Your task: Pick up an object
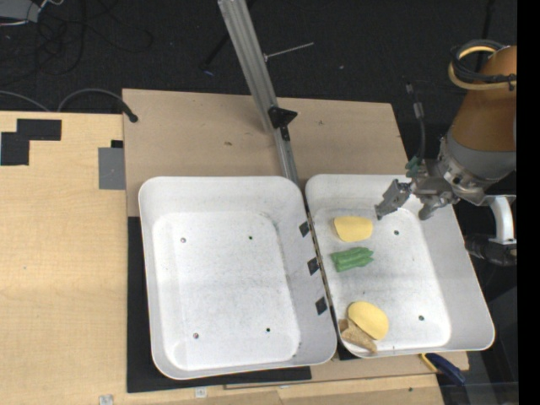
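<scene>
Three small objects lie untouched along the left side of the right bin (pixel 447 310): a pale yellow lump (pixel 353 228) near the top, a green piece (pixel 351 259) just below it, and a yellow round piece (pixel 369 319) resting against a tan scrap (pixel 358 337) at the front corner, while the left bin (pixel 169 226) sits beside it on the desk (pixel 59 251). Nothing has been picked up yet, so the whole grasp appears still ahead. Reaching in from the right, the grey-and-orange arm (pixel 483 125) holds its claw (pixel 409 201) over the bin's upper part, just right of the pale yellow lump, with fingers spread apart and gripping nothing.
</scene>
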`<state>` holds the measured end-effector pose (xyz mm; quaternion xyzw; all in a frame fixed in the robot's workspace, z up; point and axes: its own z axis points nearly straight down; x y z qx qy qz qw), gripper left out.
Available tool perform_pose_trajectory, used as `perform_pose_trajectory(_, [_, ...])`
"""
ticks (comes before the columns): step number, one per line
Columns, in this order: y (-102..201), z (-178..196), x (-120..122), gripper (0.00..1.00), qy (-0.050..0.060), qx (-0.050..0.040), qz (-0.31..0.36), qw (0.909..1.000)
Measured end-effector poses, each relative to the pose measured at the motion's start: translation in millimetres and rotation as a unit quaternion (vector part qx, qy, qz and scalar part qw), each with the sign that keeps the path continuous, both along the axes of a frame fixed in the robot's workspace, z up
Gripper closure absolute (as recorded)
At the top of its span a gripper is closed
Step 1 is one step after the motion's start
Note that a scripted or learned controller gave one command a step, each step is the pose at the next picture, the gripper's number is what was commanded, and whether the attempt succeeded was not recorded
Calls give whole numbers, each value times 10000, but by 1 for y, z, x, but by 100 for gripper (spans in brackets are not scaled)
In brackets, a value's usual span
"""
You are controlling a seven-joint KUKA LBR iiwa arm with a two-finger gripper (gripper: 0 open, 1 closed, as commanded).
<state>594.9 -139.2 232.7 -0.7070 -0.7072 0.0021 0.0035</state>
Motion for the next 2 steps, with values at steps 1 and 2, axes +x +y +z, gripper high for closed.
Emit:
perform_pose_trajectory(1, [0,-65,0,0,9,1,-3,10000])
perform_pose_trajectory(2, [1,-108,-1,0,0,-1,-4,10000])
